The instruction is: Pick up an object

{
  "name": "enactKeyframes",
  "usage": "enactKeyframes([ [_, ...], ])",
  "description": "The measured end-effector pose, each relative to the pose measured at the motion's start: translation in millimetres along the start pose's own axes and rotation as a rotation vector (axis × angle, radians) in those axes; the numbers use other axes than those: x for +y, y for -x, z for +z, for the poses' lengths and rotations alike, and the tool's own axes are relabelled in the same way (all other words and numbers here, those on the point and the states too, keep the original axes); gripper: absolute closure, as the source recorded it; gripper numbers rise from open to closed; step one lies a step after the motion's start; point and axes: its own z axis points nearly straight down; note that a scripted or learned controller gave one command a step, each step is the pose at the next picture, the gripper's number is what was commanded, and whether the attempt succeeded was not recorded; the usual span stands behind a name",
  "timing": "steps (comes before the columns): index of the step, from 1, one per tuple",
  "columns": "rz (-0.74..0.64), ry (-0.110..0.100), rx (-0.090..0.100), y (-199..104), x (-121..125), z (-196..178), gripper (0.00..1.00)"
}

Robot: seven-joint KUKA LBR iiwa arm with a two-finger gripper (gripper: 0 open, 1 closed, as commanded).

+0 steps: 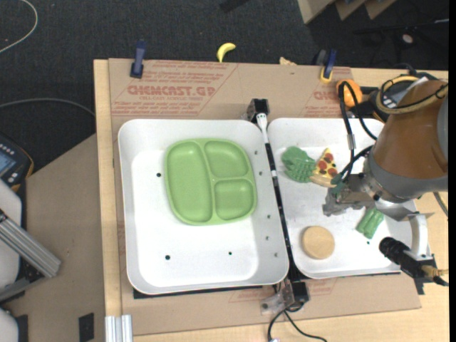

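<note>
Gripper (340, 199) hanging low in right bin (303, 262), between pizza slice (327, 164) and green block (370, 224); finger state impossible to tell (wrist hiding it). Cookie (318, 241) lying near. Risk: closing between objects, nudging them aside, catching nothing.

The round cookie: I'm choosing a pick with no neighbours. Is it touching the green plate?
Apart. The camera view shows the round cookie in the right bin and the green plate in the left bin.
</note>
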Motion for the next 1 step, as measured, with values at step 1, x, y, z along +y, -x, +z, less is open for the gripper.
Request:
enactKeyframes([
  [1,0.002,0.000,0.000,-41.6,0.5,-53.2,1.00],
])
